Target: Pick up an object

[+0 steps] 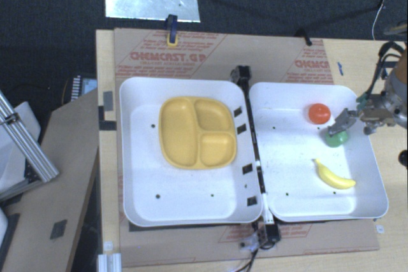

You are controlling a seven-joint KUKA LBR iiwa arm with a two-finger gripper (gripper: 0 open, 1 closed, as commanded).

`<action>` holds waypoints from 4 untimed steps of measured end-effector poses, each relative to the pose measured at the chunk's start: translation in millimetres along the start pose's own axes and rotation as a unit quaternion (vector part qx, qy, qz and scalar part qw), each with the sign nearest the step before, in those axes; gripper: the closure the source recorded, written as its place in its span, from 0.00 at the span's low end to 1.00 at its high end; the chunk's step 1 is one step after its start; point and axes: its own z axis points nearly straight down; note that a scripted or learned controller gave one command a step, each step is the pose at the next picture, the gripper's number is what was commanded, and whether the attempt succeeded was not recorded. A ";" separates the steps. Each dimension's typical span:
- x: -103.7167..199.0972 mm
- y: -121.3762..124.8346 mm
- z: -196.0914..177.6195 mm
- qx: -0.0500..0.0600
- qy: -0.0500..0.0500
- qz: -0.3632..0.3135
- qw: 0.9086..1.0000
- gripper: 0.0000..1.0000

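Hovered over green object (337,137) in right bin (299,213); hand (349,123) grip state unclear. Best lowered squarely, clear of tomato (319,113).

One fixed camera looks down at a slant, from well above, on both white bins (255,137).

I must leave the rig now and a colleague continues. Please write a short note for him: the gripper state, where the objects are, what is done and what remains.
Gripper: low at the right bin's far right side, just above the green object; whether it grips is unclear.
Objects: green object, orange-red ball and banana all lie in the right bin. The yellow divided plate is in the left bin.
Done: the arm has reached the green object.
Left: close on an object and lift it; nothing is visibly lifted yet.
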 end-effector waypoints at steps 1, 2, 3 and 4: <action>0.7 2.3 -6.6 -0.006 -0.001 -0.002 1.000 0.00; -9.6 2.3 47.5 -0.005 -0.001 0.000 1.000 0.00; -10.1 -0.1 89.7 -0.004 -0.001 -0.001 1.000 0.00; -8.3 10.4 145.2 -0.004 -0.001 -0.001 1.000 0.00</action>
